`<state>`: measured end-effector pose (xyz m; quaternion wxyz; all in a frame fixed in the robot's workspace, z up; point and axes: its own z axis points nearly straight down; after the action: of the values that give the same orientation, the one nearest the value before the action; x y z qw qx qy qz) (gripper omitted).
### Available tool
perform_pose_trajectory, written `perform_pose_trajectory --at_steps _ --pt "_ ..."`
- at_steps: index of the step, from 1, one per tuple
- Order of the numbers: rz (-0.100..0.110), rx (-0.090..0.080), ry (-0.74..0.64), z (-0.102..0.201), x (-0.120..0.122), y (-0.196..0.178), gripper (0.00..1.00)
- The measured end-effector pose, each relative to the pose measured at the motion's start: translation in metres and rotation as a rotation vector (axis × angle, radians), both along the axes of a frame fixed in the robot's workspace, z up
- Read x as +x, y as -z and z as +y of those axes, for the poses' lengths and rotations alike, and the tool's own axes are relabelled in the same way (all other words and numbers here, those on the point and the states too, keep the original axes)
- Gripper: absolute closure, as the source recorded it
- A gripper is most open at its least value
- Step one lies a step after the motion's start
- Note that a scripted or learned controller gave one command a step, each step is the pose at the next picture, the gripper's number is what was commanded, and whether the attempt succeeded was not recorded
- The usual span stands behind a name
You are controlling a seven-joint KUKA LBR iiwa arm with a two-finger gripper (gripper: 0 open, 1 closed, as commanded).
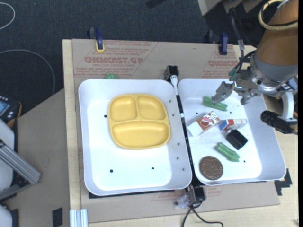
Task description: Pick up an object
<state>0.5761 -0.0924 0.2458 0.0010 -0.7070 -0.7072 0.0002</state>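
in the right bin [270,141], a green object [215,103] lies slanting upper-left to lower-right.

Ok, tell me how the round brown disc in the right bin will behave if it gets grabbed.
The round brown disc lies flat on the white right bin, so fingers coming down may find little edge and it could slide rather than lift. It looks thin and probably light. Flat as it lies, it seems unlikely to roll.
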Motion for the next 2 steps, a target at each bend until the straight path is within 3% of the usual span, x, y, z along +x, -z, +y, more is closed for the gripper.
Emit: perform_pose_trajectory --at_steps 1,2 --pt "-0.010 0.001 -0.007 0.067 -0.042 -0.083 0.00" --pt "-0.005 0.003 -0.012 0.159 -0.085 -0.110 0.00"
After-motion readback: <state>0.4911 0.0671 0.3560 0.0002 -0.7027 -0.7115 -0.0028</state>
